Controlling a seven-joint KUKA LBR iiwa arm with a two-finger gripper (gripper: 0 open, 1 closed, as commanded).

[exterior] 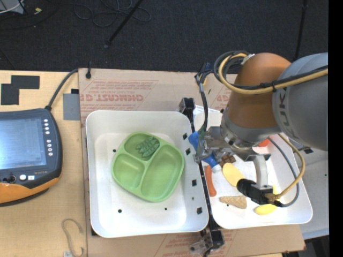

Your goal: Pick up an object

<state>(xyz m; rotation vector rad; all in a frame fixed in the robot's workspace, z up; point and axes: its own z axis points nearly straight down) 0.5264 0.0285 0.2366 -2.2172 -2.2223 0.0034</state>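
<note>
The arm (pixel 268 100) reaches in from the right and covers the rear half of the right bin (pixel 303 214). The gripper (pixel 213 150) sits low against that bin's left wall, just beside the divide between the two bins. How far it is open, and whether it holds anything, cannot be determined.

Candidate objects lie in the front half of the right bin:
- a blue piece (pixel 210 160), just beside the gripper;
- an orange stick (pixel 210 187), lying along the left wall;
- a yellow banana-shaped piece (pixel 230 173), near the middle;
- a tan wedge (pixel 233 201), near the front rim;
- a small yellow piece (pixel 264 210), near the front rim.

The bin floor towards the front right corner is bare.

In the left bin (pixel 94 143), a green divided plate (pixel 155 178) lies at the centre, apart from all four walls. A dark green item (pixel 146 146) rests in its rear compartment. Bare floor surrounds the plate, widest along the front wall.
</note>
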